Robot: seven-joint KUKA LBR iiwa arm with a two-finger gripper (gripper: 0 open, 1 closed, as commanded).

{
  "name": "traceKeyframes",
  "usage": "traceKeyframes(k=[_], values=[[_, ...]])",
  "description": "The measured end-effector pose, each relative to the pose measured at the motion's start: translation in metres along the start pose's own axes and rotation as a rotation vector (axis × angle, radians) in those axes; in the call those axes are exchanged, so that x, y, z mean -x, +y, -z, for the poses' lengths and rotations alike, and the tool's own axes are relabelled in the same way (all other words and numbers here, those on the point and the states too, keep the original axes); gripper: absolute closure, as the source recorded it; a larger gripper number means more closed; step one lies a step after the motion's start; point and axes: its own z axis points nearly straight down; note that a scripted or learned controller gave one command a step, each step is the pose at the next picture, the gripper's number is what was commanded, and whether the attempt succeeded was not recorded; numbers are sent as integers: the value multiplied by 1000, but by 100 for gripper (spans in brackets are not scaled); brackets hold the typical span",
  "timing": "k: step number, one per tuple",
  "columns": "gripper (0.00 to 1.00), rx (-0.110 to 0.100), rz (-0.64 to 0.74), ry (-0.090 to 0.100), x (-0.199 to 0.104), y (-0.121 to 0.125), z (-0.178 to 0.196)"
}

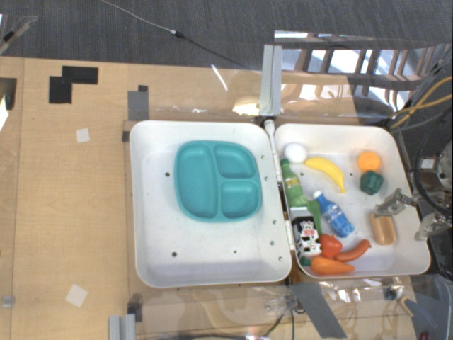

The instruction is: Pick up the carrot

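The carrot is an orange tapered piece lying flat at the front edge of the right bin, just below a red round vegetable and a red chili. My gripper hangs at the right bin's right rim, well to the right of the carrot and a little behind it. Its two grey fingers stand apart with nothing between them. A tan bread piece lies just left of the gripper.
The right bin also holds a white ball, a green bottle, a banana, an orange, a green pepper, a blue bottle and a cow-print carton. A teal divided plate sits in the left bin.
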Motion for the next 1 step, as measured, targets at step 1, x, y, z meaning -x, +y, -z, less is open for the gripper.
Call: traceKeyframes(k=[1], values=[[0,-8,-93,-2,0,-2,-131]])
